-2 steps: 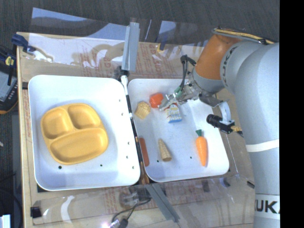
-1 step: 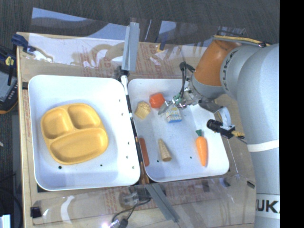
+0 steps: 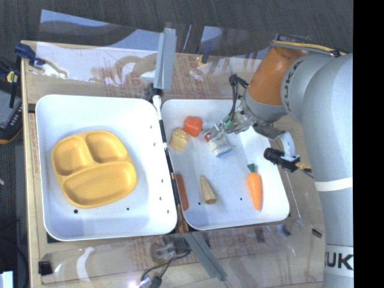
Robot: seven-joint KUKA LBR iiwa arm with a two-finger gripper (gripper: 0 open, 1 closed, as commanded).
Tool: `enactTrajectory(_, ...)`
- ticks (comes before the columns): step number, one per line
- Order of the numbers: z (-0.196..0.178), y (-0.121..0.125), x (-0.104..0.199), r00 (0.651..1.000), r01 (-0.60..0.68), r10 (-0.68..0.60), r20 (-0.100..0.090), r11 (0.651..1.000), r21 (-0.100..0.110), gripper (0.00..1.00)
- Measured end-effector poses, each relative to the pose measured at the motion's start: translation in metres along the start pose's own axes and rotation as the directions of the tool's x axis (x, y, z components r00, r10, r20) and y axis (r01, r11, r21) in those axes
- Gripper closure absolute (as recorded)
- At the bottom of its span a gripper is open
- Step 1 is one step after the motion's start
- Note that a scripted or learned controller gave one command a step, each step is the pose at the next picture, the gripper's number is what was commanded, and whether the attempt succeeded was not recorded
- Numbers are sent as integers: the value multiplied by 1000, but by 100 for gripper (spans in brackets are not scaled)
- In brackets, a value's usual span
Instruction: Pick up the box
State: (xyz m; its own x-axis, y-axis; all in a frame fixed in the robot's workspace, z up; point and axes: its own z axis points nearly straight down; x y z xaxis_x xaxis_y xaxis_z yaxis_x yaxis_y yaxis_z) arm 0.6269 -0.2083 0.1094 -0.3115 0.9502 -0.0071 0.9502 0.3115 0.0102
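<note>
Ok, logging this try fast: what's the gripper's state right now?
Gripper: low in the right bin, at the small box; open or shut cannot be told.

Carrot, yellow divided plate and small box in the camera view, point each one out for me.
Orange carrot with green top (image 3: 255, 189): camera view, middle of its orange body.
Yellow three-compartment plastic plate (image 3: 93, 167): camera view, ridge between compartments.
Small white and blue box (image 3: 221, 144): camera view, its top face.

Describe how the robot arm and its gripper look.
The arm is bulky, rounded and light grey, with an orange band above the wrist and dark "KUK" lettering low on its body. A thin black cable loops beside the wrist. The gripper is small, metallic and dark.
</note>
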Motion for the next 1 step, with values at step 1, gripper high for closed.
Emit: enactTrajectory(1,0,0,0,1000,0,0,0,1000,0,0)
